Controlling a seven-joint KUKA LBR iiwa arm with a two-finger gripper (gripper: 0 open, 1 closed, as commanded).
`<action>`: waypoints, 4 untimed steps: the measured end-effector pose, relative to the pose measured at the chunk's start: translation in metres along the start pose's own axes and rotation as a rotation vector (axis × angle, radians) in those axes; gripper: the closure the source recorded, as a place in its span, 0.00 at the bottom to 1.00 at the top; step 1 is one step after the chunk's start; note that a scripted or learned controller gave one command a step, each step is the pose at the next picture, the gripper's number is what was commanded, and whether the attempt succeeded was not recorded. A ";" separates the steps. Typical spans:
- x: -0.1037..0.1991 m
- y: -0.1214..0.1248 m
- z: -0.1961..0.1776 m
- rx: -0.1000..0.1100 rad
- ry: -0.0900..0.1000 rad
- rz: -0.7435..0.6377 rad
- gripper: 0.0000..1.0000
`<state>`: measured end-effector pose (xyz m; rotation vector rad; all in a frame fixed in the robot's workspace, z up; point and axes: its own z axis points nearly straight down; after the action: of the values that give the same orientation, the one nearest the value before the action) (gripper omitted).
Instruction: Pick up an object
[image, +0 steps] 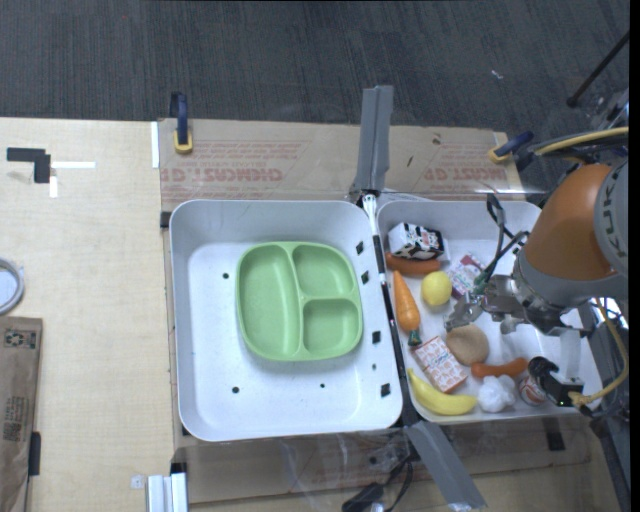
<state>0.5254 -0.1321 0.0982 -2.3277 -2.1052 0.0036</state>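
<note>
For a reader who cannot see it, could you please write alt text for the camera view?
The arm's pincer hovers low over the right bin, among a carrot, lemon, banana and other small items. The left bin holds a green divided tray.

My arm (575, 225) wears orange over grey. Both bins (195, 300) are white. The divided plate (299, 299) is pale green; the banana (440, 398) and lemon (436, 288) yellow; the carrot (405, 303) orange.

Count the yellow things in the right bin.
2: a lemon near the bin's middle, beside the carrot, and a banana at the near edge. The arm may hide others.
</note>
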 end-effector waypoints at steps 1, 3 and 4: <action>0.006 0.049 0.007 -0.001 0.000 -0.101 0.00; 0.105 -0.002 -0.093 -0.001 -0.001 0.128 0.00; 0.019 0.023 0.007 0.000 -0.001 0.184 0.00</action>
<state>0.5506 -0.1153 0.0908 -2.5127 -1.8830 0.0051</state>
